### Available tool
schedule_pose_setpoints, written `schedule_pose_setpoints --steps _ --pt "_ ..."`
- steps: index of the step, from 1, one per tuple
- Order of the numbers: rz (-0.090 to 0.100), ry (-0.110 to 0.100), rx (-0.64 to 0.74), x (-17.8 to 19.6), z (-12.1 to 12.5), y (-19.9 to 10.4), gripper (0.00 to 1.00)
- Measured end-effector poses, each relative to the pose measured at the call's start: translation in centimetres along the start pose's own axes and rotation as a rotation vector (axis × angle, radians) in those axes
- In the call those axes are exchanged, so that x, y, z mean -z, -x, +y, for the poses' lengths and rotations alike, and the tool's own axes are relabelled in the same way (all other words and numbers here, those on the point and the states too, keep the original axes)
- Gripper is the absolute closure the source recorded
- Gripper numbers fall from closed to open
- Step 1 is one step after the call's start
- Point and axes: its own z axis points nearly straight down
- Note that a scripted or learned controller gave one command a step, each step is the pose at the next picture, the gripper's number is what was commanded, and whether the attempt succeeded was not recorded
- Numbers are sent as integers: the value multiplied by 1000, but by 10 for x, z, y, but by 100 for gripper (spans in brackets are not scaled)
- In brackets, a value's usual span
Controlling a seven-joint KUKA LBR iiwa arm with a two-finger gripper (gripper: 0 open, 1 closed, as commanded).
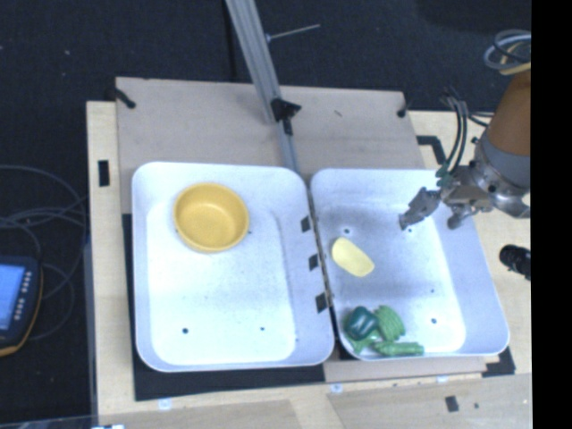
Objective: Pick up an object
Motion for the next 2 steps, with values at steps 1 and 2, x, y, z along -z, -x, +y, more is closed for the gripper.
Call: schedule_pose_setpoints --steps 1,2 --pt "0 -5 -1 -63 -1 3 0" --pt "0 -4 -1 -114 -3 -7 0"
